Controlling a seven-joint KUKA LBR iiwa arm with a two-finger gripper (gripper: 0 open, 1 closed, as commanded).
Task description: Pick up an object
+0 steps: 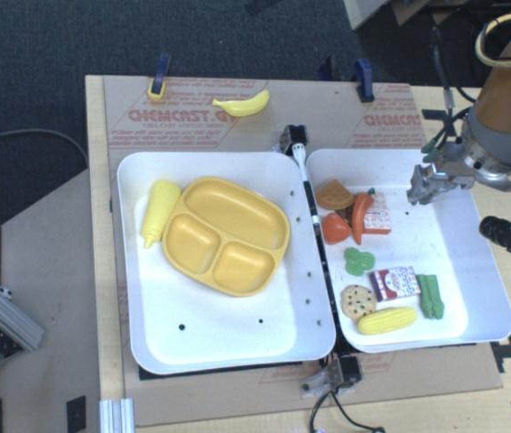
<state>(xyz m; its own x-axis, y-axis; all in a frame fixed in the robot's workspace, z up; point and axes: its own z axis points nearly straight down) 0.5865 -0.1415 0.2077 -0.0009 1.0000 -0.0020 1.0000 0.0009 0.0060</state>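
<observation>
The right bin [472,269] holds several toy foods: a brown bread piece [334,194], a red tomato [335,229], an orange carrot [362,215], a red-and-white packet [378,216], a green piece [359,262], a small purple-and-white box [394,283], a cookie [357,301], a yellow corn cob [387,320] and a green pod [431,296]. My gripper [424,188] hangs over the upper right part of that bin, to the right of the carrot and packet, with nothing seen between its fingers.
The left bin [147,332] carries a yellow divided plate [227,234] and a yellow bottle [158,211] beside it. A toy banana [242,105] lies on the board behind the bins. Blue clamps [158,78] sit at the board's back edge.
</observation>
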